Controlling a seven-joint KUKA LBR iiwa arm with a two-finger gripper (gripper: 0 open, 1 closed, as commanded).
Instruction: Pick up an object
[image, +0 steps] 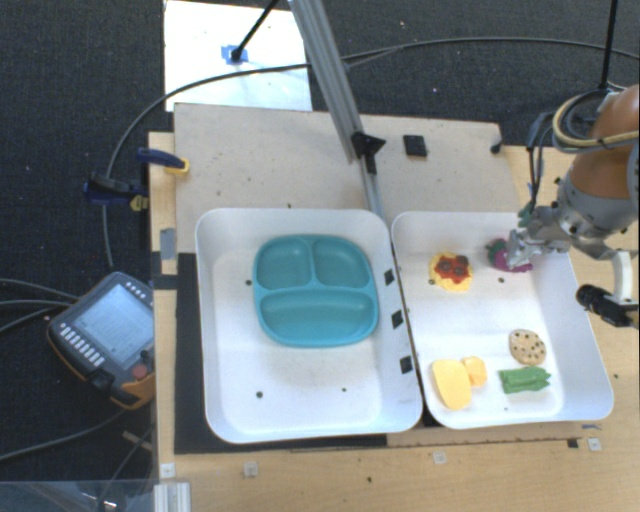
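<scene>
**Gripper low over purple object, far corner of right bin**

Gripper (519, 250) is seen at the far right side of the right bin (570, 300), down at the bin's upper area. Arm (600, 175) comes in from the right edge, orange band visible above the wrist.

A purple object (499, 254) is located right at the fingertips, touching or just beside them. Finger spacing cannot be told from this angle; it is not shown whether the purple object is between the fingers or only next to them. No grasp can be confirmed.

Other items in the right bin:
- Yellow piece with red topping (452, 271), left of the purple object, near but apart from it.
- Cookie (527, 347), speckled tan, lower right area.
- Green item (525, 380), just below the cookie.
- Large yellow piece (451, 384), lower left of the bin, with a smaller yellow piece (475, 372) touching its right side.

Left bin (230, 400): a teal divided plate (316, 291) is lying flat in the upper half, three compartments.

A teach pendant (105, 338) is seen on the floor left of the bench.
</scene>
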